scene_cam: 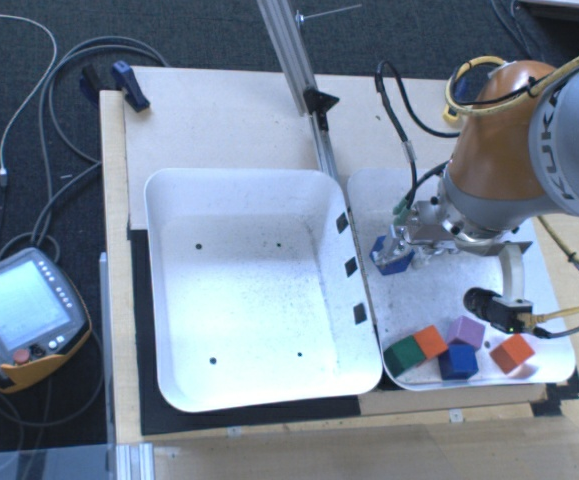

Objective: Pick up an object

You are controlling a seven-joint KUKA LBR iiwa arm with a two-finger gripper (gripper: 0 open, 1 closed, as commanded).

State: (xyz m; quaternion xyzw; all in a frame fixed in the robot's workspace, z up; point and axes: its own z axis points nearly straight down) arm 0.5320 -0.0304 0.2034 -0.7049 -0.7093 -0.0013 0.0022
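My gripper (397, 252) hangs over the right bin (424, 298), close to its left wall. A small blue block (390, 259) shows between the fingertips, and the gripper is shut on it. Whether the block rests on the bin floor or is lifted off it I cannot tell. The grey and orange arm (499, 158) covers the bin's upper right part. Along the bin's front edge lie a green cube (404, 354), an orange cube (430, 341), a blue cube (458, 362), a purple cube (467, 331) and an orange-red cube (512, 353).
The left bin (239, 180) sits beside the right one, with black clips (350, 266) along the shared wall. A slanted metal rail (289, 48) crosses the bench at the back. A black cable plug (489, 308) hangs from the arm above the cubes.
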